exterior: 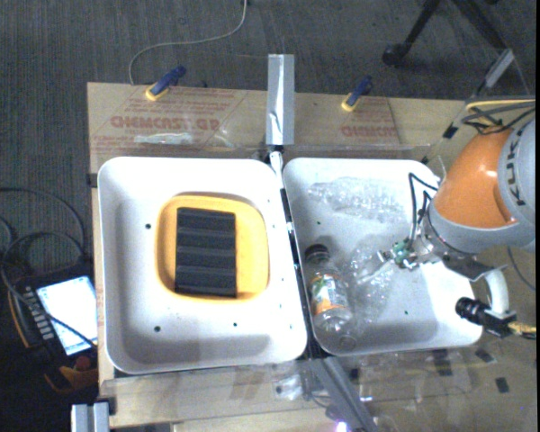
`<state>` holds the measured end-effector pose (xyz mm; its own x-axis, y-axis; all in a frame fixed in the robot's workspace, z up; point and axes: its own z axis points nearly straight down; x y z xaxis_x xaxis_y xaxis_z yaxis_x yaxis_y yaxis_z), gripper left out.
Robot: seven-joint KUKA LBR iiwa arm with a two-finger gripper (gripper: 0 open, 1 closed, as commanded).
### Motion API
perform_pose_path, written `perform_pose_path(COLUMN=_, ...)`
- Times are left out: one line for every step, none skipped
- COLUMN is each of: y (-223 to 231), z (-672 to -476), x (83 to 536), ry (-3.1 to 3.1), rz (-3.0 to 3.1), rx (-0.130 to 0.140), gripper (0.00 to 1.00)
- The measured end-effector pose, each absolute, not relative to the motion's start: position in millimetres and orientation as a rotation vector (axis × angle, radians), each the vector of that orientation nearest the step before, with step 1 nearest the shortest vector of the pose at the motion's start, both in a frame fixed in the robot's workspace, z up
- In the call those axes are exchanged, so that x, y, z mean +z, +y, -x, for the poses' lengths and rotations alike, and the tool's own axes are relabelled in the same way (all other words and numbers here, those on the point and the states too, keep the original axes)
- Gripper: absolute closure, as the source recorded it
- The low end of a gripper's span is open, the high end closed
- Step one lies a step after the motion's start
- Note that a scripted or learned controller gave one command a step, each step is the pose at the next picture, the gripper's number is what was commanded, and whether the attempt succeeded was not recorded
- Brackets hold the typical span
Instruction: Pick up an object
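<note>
Two shallow white bins sit side by side on the desk, the left bin holding a yellow tray with a black ribbed block lying flat in its middle. The right bin holds the things that could be picked: a clear plastic bottle with a dark cap and an orange-and-green label lies on its side near the bin's 8 o'clock corner, just beside the wall shared with the left bin, cap toward 11 o'clock. Crumpled clear plastic film lies just to the bottle's 2 o'clock, and a second patch of clear film lies toward the bin's 12 o'clock edge. The arm, grey with its orange band, reaches in from 3 o'clock and covers the bin's right side; the tool sits low by the film near the bin's centre, at the bottle's 2 o'clock and apart from it, and whether it is spread or closed cannot be told at this size. A black fitting juts out at the arm's 6 o'clock, over the bin's lower right rim. Beyond the bins at 12 o'clock, two blue-and-yellow clamps pin the desk's board, and a metal post stands between them.
</note>
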<state>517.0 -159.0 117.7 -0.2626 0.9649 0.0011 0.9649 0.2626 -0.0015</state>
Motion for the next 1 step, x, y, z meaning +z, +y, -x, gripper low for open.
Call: perform_pose_path(y=-155.8, z=-513.8, x=149.3, ry=-2.630, rz=1.722, rx=0.003, gripper=0.00)
